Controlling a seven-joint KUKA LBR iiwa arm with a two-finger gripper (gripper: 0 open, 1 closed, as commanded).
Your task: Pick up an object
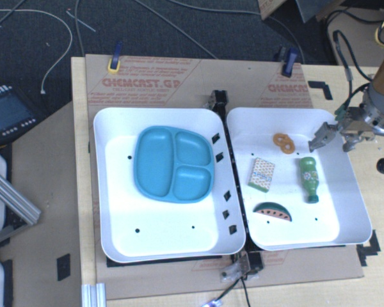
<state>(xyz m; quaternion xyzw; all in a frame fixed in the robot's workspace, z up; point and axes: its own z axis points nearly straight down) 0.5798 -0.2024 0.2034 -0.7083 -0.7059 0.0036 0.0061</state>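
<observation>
The right bin (326, 232) holds a small brown pretzel (283, 142), a patterned pale block (262, 174), a green bottle (308, 178) lying down, and a watermelon slice (272, 212). My gripper (336, 136) hangs at the bin's far right edge, above and right of the bottle, with its two fingers spread apart and nothing between them. It is open. The pretzel lies to its left.
The left bin (115, 222) holds a blue divided plate (174, 164). Black clips line the seam between the bins (225, 171). Cardboard covers the bench (179, 75), with clamps at its far edge. Cables lie on the dark floor beyond.
</observation>
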